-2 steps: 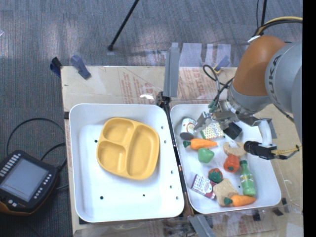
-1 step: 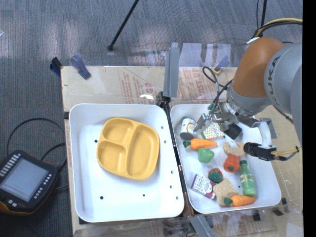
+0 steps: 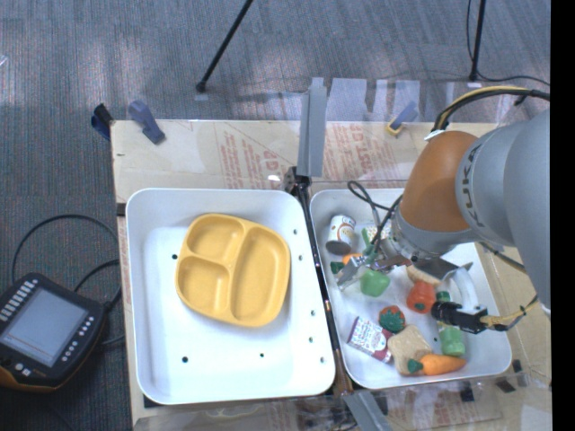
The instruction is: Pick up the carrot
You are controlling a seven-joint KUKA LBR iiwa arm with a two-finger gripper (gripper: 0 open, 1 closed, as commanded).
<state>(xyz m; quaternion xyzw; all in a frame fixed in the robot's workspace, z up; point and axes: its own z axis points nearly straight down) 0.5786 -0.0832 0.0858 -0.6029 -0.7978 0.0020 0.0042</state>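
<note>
Overhead, a bench (image 3: 225,155) of pale board with red print stands on grey carpet (image 3: 108,52); tape strips hold its far edge, and a stand's thin legs (image 3: 229,34) cross the floor behind. A pendant (image 3: 40,330) with a screen lies on the carpet at the left, its cable looping away.

Two white bins sit side by side. The left bin (image 3: 162,357) holds a yellow divided plate (image 3: 235,269). The right bin (image 3: 494,353) is crowded with toy food: a can (image 3: 340,232), a green pepper (image 3: 375,283), a tomato (image 3: 392,318), a red packet (image 3: 367,338), a cracker (image 3: 409,342). The carrot (image 3: 437,364) lies at the near edge, just beside the cracker, apart from the arm.

The arm (image 3: 490,191) reaches in from the right, its orange band above the bin's middle. The gripper (image 3: 364,263) sits low by the pepper; whether it is released or clenched, I cannot tell.
</note>
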